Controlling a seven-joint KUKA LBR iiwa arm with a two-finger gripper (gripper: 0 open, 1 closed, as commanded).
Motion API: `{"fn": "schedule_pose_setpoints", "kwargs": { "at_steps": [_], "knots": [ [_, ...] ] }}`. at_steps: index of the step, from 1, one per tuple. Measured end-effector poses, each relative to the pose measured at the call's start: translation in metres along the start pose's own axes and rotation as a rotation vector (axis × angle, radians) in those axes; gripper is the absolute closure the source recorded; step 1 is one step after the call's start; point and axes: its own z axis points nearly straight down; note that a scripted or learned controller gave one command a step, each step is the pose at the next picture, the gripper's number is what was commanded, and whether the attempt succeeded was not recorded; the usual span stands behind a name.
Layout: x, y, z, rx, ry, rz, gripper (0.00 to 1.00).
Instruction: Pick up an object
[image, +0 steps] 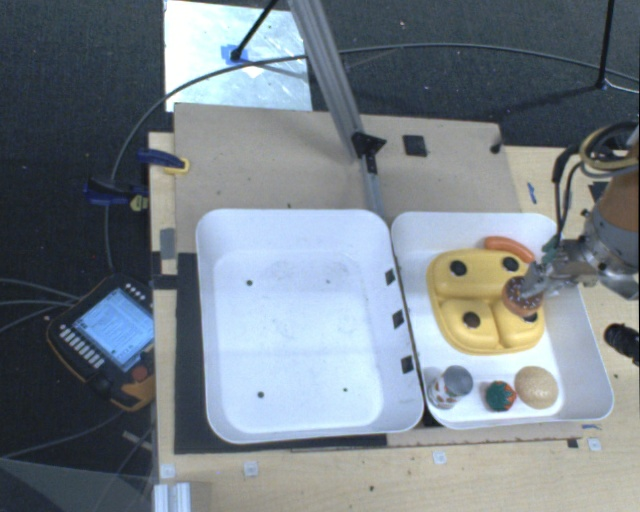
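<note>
My hand (522, 293) sits low over the yellow block (480, 300) in the right bin (590, 390), placed to grasp; whether it's clenched I cannot tell.

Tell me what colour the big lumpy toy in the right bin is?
Yellow, with dark round spots; the toy shows in the camera view.

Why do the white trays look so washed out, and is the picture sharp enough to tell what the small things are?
Camera view: bright overhead light bleaches the left bin nearly featureless, and a glaring patch shines on the floor above the bench; shadows are faint. The small objects along the right bin's front edge are soft and blurry, so only colours read; the yellow block is clearer.
</note>
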Motion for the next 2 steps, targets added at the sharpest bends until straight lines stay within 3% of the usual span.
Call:
{"fn": "schedule_pose_setpoints", "kwargs": {
  "at_steps": [2],
  "knots": [
    [0.0,0.003,-0.042,0.003,0.001,-0.001,1.0]
  ]
}}
